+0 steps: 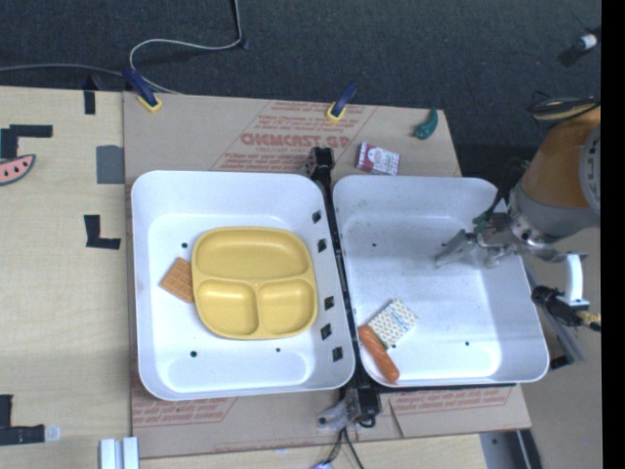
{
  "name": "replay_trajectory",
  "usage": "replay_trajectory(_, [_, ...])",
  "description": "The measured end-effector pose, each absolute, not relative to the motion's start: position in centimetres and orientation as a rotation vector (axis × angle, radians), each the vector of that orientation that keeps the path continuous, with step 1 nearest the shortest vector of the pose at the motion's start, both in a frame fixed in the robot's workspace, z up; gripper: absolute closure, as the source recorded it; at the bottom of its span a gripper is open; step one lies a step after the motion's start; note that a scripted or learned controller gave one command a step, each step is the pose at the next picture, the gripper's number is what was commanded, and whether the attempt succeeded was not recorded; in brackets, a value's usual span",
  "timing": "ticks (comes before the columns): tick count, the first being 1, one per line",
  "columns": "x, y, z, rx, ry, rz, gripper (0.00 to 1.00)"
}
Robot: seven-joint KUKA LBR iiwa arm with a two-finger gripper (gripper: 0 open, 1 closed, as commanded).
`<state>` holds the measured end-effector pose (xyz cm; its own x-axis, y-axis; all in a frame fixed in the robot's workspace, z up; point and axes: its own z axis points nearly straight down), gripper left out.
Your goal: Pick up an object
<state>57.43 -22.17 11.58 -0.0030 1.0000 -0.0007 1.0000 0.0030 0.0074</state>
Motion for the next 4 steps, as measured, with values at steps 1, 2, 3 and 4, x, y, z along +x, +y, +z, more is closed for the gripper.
replay_trajectory(1, [57.5, -22.1, 12.5, 2.213, 2.223, 0.009, 1.0])
replay_trajectory(2, [57.5, -22.1, 12.5, 2.213, 2.223, 0.008, 0.0])
replay_trajectory(3, [61.3, -21.8, 8.7, 2.218, 2.222, 0.002, 0.0])
replay_trajectory(4, [61.4, -21.8, 9.7, 2.212, 2.219, 0.004, 1.0])
